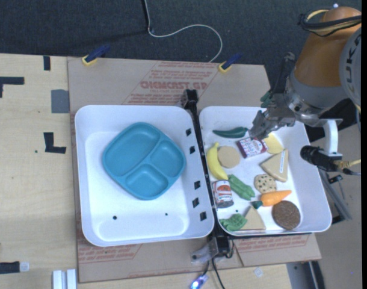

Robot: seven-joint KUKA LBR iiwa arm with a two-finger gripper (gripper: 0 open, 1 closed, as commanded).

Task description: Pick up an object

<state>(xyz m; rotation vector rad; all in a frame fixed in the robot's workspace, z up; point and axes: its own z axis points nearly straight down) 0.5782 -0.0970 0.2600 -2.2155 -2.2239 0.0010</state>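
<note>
Tool [260, 127] hung low over the right bin [316, 179], just above a small purple packet [251, 147] in the toy food pile; whether it stood wide or narrow could not be told. Blue divided plate [144, 160] lay alone in the left bin [87, 161], presumably a drop zone.

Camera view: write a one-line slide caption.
Robot pincer above toy food in right white bin; blue divided plastic plate in left white bin.

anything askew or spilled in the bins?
Nothing spilled or damaged. The blue plate sits turned at an angle to the left bin's walls. The toy food, such as the banana and carrot, lies crowded inside the right bin. The end effector hovers there, by the green pepper.
</note>
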